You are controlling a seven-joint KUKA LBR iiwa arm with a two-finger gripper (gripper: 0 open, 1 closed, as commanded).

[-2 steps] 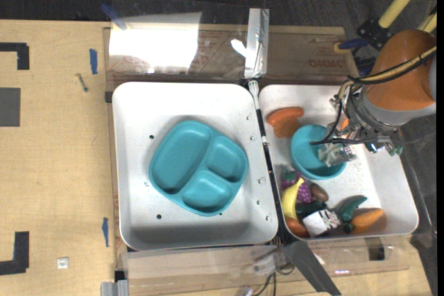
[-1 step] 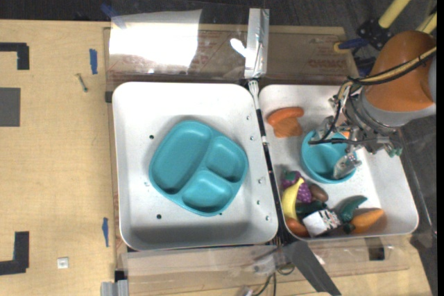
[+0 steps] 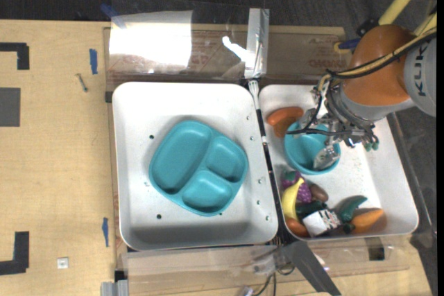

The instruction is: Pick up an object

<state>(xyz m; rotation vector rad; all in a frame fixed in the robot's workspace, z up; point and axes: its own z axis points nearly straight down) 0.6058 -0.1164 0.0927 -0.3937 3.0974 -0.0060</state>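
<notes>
A teal bowl (image 3: 309,151) lies in the right bin (image 3: 395,170), with an orange toy (image 3: 283,117) just behind it at the bin's back left. My gripper (image 3: 326,157) reaches down into the bowl's right side, below the orange band (image 3: 376,73) of the arm. At the bin's front sits a pile of toy foods: a yellow banana (image 3: 291,199), purple grapes (image 3: 305,193), a brown piece (image 3: 318,192), a white and black item (image 3: 320,222), a dark green piece (image 3: 351,204) and an orange carrot (image 3: 368,219).
The left bin (image 3: 132,218) holds a teal divided plate (image 3: 199,166) at its middle. A clear plastic sheet and a metal bracket (image 3: 255,45) stand behind the bins. Wooden bench surface (image 3: 48,149) lies to the left.
</notes>
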